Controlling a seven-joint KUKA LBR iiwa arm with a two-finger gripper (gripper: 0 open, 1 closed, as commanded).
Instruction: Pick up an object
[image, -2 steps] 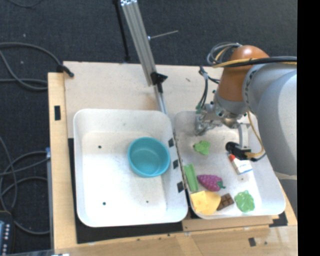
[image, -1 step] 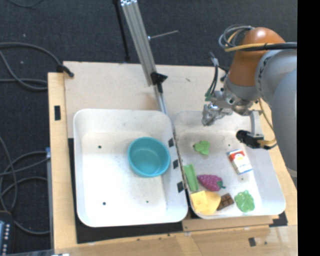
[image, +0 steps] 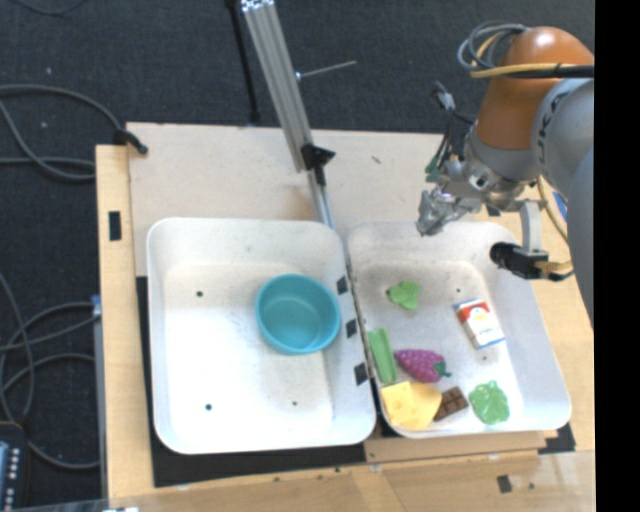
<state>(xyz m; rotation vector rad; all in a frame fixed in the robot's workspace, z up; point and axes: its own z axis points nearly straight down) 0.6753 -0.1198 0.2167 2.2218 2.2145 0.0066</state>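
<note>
My gripper (image: 431, 222) hangs above the far rim of the right bin (image: 540, 345), with nothing seen between its fingers. Below it in that bin lie a small green leafy piece (image: 404, 294), a red and white carton (image: 480, 323), a purple grape bunch (image: 420, 363), a long green stick (image: 381, 355), a yellow cheese wedge (image: 408, 404), a brown chocolate piece (image: 453, 403) and a green toy (image: 489, 401). A teal bowl (image: 297, 313) sits in the left bin (image: 190, 300).
A slanted metal post (image: 290, 105) rises behind the bins, near the seam between them. Cables lie on the dark floor to the left. The bench's bare board (image: 220, 170) stretches behind the left bin.
</note>
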